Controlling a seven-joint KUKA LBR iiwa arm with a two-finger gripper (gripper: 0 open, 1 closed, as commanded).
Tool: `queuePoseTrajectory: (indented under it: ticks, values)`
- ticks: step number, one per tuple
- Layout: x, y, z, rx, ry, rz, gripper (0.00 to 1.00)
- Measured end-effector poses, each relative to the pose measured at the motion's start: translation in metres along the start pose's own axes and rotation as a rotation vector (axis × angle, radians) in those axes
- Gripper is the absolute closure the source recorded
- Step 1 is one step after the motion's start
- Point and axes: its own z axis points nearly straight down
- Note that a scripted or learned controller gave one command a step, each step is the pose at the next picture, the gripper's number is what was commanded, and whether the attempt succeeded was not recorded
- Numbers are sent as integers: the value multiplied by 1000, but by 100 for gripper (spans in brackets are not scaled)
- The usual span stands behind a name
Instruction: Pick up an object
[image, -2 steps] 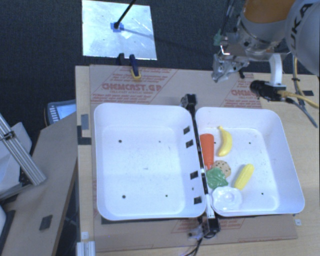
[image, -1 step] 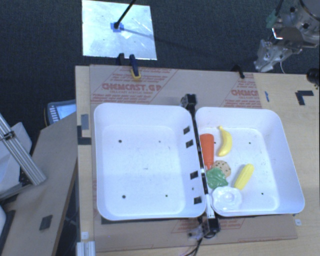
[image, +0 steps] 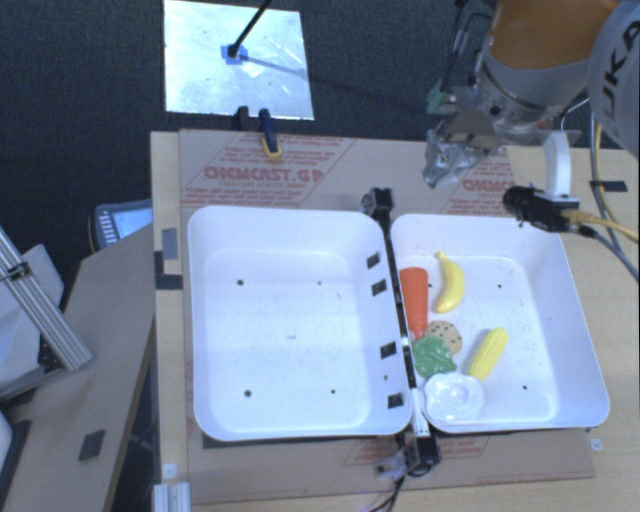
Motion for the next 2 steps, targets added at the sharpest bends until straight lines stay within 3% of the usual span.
queuePoseTrajectory:
  ticks: [1,2]
  values:
    - [81,10,-2,-7,2,-2,100]
    - [177,-22,-16,-7,3,-5,100]
